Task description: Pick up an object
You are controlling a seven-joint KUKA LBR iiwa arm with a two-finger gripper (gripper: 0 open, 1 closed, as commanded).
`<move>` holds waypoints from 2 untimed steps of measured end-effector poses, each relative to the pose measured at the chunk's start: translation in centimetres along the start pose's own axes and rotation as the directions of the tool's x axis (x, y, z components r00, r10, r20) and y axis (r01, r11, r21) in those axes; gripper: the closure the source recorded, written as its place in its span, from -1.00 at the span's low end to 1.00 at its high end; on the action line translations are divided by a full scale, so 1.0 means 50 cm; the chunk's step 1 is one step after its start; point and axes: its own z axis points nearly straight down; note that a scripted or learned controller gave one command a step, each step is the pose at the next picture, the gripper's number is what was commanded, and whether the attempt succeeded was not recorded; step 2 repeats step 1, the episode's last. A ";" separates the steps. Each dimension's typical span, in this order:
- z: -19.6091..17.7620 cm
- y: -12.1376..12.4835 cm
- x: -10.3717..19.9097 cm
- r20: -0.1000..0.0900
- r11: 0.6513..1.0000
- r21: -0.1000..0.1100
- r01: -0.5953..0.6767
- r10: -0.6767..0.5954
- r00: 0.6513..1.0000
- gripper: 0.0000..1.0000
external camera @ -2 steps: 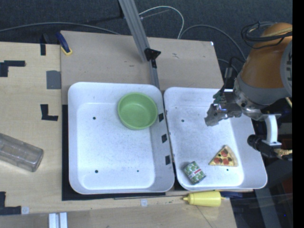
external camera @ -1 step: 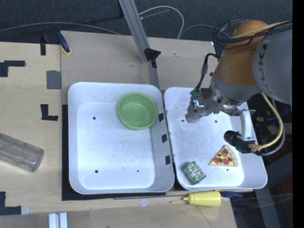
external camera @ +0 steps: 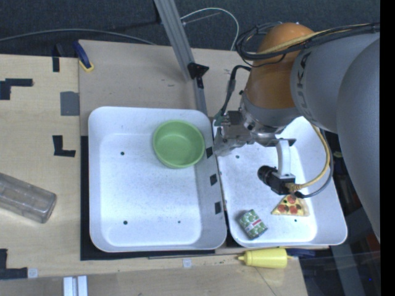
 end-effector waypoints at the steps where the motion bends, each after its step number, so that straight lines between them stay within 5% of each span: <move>1: 0.000 0.032 0.088 0.000 1.000 -0.002 -0.001 0.001 1.000 1.00; 2: 0.000 0.032 0.088 0.000 1.000 -0.002 -0.001 0.001 1.000 1.00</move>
